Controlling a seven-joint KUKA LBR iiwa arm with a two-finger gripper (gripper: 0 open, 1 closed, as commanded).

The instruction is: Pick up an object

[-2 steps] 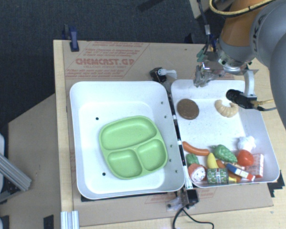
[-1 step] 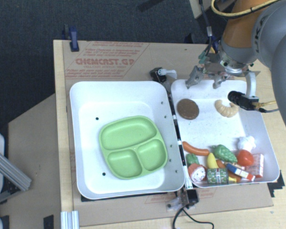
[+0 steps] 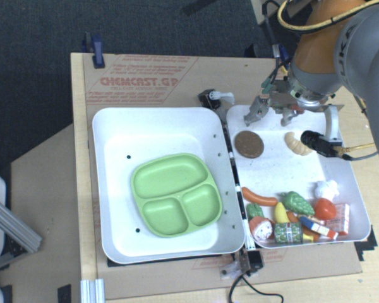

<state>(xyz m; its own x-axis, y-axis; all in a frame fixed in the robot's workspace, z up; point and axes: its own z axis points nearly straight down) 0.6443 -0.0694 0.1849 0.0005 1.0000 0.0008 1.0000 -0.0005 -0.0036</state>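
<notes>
Gripper: gripper [image 3: 275, 109] hangs over the far end of the right bin [image 3: 350, 191]; its fingers are spread wide, with nothing between them.
Arm: grey, orange band [image 3: 322, 40] just above the wrist, entering from the right.
Cookie: brown round cookie [image 3: 248, 144] lies just below the gripper, slightly to its left, apart from the fingertips.
Croissant: pale croissant [image 3: 295, 143] sits just below and right of the gripper.
Hot dog: red hot dog [image 3: 259, 197] lies well below it.
Toy pile: heap of toy food [image 3: 300, 219] fills the bin's near end, far from the gripper.
Plate: green divided plate [image 3: 175, 194] rests in the left bin [image 3: 114, 131], well to the gripper's lower left.
</notes>
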